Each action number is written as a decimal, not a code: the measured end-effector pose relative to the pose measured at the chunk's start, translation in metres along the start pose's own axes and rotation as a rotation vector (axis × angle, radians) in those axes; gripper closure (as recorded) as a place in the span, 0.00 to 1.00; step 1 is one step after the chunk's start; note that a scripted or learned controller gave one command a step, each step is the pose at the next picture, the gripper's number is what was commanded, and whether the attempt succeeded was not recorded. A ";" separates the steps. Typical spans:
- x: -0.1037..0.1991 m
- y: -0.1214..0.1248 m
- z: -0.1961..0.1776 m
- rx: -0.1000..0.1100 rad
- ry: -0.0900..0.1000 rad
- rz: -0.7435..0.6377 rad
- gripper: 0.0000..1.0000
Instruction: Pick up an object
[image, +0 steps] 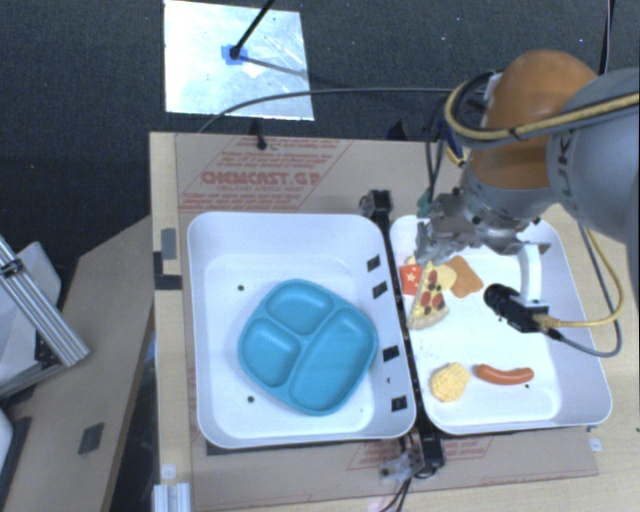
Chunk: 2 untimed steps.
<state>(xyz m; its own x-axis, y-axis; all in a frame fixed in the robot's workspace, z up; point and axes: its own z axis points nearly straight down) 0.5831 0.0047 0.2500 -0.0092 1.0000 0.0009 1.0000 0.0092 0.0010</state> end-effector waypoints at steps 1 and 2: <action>0.045 0.000 0.011 0.001 0.001 -0.001 1.00; 0.098 -0.008 0.027 0.002 0.001 -0.001 1.00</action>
